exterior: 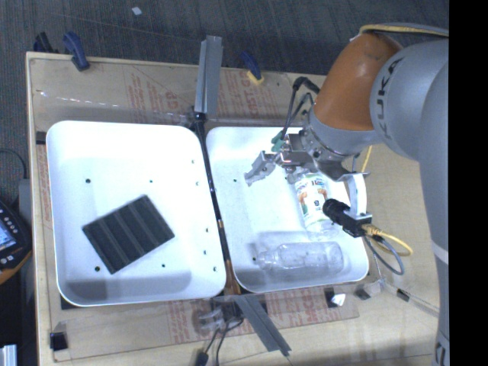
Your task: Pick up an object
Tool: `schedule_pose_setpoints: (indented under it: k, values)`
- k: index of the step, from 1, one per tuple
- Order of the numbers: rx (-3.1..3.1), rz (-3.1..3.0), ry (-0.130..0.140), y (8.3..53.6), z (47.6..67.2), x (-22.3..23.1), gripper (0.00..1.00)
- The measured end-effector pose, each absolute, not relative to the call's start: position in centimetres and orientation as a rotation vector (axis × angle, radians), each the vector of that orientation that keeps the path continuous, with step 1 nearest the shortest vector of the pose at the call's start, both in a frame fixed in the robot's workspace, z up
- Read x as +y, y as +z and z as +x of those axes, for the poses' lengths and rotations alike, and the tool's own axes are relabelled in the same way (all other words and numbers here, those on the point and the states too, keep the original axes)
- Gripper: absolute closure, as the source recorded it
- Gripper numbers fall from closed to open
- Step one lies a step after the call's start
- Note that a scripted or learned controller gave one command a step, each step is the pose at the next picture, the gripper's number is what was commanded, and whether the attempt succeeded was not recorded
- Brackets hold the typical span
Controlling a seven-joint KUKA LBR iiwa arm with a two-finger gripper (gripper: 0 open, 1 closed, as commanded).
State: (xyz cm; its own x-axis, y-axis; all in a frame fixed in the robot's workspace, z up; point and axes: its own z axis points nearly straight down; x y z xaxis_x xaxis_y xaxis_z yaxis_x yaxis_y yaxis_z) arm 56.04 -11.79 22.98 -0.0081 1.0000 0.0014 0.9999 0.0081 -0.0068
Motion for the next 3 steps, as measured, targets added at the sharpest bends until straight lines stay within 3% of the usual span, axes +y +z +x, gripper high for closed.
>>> schedule_pose_setpoints:
  k: [1,2,3]
  values:
    - [-2.268,-2.171,0.003,22.6,59.8,-19.1,0.0]
    - [-2.343,-2.088,0.003,17.3,59.8,-20.9,0.0]
    - [-2.343,-2.088,0.003,17.3,59.8,-20.9,0.0]
